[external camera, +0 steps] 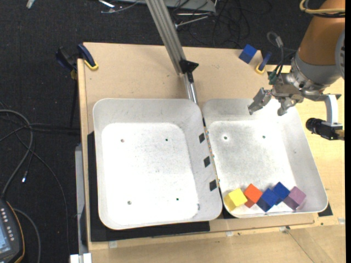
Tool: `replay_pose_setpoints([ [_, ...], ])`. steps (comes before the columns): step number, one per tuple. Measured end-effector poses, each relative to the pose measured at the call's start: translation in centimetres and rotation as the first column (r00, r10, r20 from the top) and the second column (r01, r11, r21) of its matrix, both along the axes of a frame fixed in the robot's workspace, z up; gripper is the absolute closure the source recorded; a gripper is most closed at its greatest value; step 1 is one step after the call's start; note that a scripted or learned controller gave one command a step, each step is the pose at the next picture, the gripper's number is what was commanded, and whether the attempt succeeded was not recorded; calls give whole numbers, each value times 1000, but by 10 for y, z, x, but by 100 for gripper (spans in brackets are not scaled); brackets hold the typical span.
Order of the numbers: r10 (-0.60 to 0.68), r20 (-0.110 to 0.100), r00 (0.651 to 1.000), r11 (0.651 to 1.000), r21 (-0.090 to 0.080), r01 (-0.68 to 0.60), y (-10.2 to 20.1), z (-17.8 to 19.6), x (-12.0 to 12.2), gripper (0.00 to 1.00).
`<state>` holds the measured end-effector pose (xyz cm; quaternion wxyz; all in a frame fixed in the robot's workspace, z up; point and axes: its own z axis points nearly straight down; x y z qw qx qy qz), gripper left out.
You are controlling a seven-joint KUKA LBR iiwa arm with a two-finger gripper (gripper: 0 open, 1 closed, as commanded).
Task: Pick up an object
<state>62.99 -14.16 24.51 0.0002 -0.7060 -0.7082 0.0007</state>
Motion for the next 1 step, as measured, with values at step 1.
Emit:
replay_pose_setpoints([
  [1,-4,-6,1000,1000,2,4,22,-40,-49,0],
])
